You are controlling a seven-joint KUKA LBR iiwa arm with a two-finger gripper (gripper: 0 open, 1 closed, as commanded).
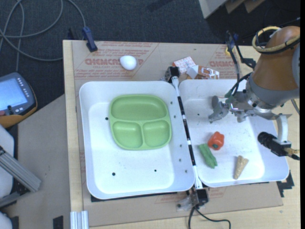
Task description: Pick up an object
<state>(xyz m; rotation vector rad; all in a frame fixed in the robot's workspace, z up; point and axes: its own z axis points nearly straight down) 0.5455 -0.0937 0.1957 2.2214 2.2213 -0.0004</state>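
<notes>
My gripper (215, 110) hangs over the upper left part of the right bin (271, 175), pointing left, open with nothing between its fingers. Below it on the bin floor lie a small red-orange pepper (217, 140), a green vegetable piece (208, 156) just to the pepper's lower left, and a tan cone-shaped piece (239, 166) further right. The pepper lies a short way below the fingertips, apart from them.
The left bin (95, 175) holds a green divided plate (140, 120). Behind the bins, a white egg (127, 62) and some small packets (193, 69) lie on the bench. A black divider rail (183, 123) runs between the bins.
</notes>
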